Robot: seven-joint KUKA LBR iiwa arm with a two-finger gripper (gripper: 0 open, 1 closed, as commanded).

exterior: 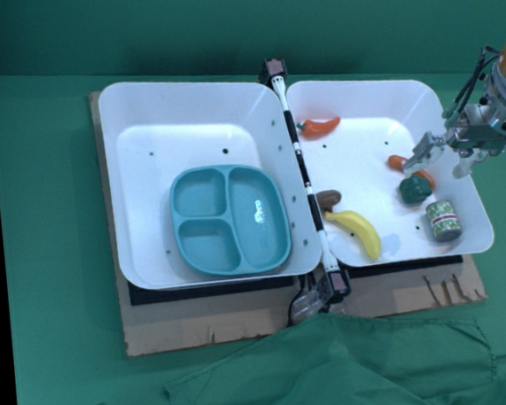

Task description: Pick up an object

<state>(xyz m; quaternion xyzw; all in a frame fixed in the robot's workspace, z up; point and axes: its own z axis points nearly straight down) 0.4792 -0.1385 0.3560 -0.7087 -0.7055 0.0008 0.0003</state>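
Since the task leaves the choice of object to me, I read the green-covered tabletop [50, 217] from the left. My left white plastic bin [138, 119] carries just a teal three-compartment plate [230, 219], lying flat; too broad and shallow for me, I judge. Across the black-and-white divider rail [297, 148], the right white bin [360, 107] holds the likely candidates: a red-orange toy pepper [320, 127] near the far wall, a small brown piece [328, 200] touching the rail, a yellow toy banana [359, 232] just beside it, then an orange toy carrot [401, 163], a dark green lump [415, 189] and a small green-and-red can [443, 221], clustered near the right wall.

My gripper [450, 153] hangs above that cluster with its fingers spread, grasping nothing. The carrot is partly covered by one finger [424, 149]; the green lump's shape is hard to make out, and the frame cuts off my arm.
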